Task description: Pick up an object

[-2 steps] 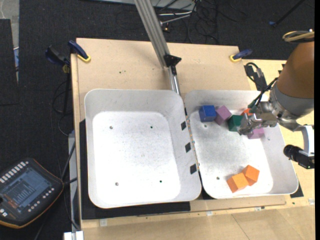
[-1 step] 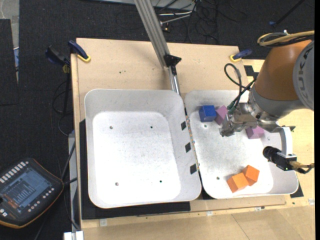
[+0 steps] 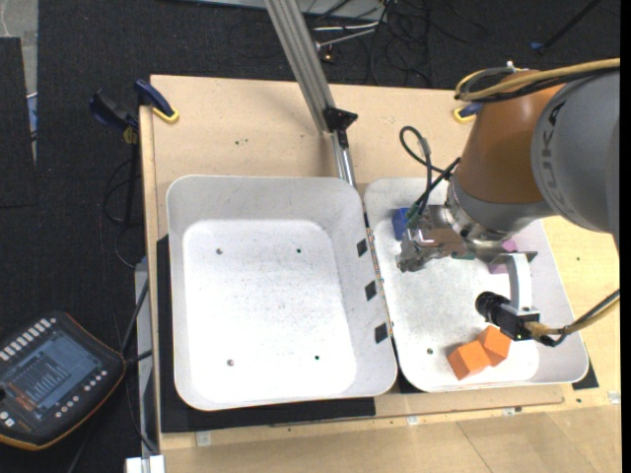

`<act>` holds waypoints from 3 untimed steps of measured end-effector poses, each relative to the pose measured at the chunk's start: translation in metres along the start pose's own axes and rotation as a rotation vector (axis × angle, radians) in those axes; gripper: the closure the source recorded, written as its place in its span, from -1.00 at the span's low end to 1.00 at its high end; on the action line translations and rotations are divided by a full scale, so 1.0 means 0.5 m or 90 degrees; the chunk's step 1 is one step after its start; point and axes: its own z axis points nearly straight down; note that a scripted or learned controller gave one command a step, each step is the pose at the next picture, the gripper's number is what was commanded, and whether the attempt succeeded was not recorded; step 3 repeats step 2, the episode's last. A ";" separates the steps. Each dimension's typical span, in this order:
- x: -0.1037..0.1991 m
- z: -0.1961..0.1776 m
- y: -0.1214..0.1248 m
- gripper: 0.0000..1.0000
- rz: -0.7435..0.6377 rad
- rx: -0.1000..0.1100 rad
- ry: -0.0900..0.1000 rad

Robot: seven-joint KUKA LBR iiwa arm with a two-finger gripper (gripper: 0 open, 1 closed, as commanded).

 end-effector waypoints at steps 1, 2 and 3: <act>0.125 -0.001 -0.016 1.00 -0.001 0.000 0.000; 0.230 -0.022 -0.040 1.00 0.000 -0.001 0.000; 0.230 -0.022 -0.040 1.00 0.000 -0.001 0.000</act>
